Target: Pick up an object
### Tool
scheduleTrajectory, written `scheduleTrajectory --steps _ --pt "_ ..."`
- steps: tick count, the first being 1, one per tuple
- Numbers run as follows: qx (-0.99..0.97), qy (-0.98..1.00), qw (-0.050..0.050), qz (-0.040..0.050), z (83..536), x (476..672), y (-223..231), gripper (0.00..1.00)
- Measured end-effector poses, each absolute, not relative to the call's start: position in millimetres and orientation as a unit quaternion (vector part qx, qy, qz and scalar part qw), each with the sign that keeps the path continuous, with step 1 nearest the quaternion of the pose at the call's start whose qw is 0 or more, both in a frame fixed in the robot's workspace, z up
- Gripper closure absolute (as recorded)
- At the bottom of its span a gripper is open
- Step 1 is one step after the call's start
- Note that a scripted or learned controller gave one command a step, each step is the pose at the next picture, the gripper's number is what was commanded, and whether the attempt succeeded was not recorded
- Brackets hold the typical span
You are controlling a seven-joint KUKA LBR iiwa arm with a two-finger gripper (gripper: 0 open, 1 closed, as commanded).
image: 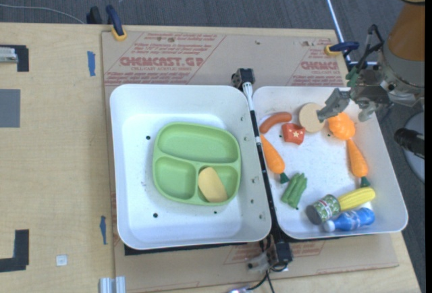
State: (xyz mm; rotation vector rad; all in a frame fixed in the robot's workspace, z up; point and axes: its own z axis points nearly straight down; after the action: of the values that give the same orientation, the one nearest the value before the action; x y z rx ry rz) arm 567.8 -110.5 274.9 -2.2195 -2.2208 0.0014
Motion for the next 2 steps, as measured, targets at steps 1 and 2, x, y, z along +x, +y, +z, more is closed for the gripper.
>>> scheduleTrajectory --steps 1,2 --pt "-0.707 -0.707 0.0 0.0001 120.7 562.5 -206.2 0.0" --pt "-0.707 -0.707 -0.001 -0.0009 87.0 563.6 -196.8 0.0"
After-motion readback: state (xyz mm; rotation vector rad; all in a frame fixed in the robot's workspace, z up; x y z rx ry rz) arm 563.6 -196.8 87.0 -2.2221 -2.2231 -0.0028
